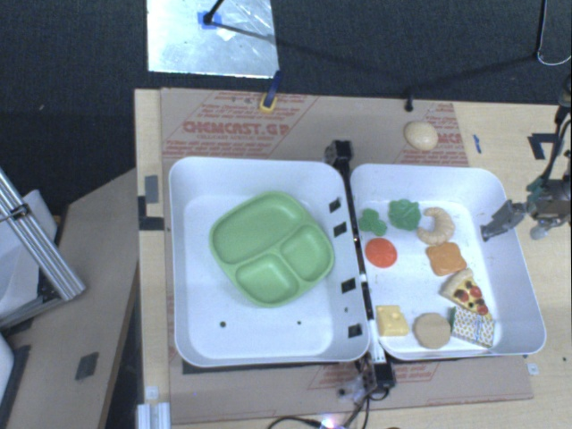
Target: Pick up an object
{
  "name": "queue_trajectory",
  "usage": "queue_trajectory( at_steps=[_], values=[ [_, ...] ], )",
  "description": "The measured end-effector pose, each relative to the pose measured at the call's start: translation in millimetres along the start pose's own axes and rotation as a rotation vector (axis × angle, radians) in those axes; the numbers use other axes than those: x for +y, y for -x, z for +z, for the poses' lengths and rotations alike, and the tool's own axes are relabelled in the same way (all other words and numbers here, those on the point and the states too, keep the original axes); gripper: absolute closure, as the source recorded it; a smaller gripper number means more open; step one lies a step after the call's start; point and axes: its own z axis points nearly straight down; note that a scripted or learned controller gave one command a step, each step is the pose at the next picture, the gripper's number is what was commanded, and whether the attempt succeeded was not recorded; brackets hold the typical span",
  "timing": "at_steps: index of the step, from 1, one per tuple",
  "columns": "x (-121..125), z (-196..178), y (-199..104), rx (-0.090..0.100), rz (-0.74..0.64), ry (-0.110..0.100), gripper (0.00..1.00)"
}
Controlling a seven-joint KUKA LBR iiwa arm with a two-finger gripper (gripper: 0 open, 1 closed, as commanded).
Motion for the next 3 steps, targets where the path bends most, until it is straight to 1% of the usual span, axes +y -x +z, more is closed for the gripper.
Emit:
queue_trajectory(
  at_steps=[1,2,3],
  values=[
    [2,-6,-1,-0.003,-0.004,0.011,0.0],
    [9,54,3,-0.001,-0.002,0.008,0.0],
    [17,96,2,-0.002,-0.002,0.01,0.0]
  ],
)
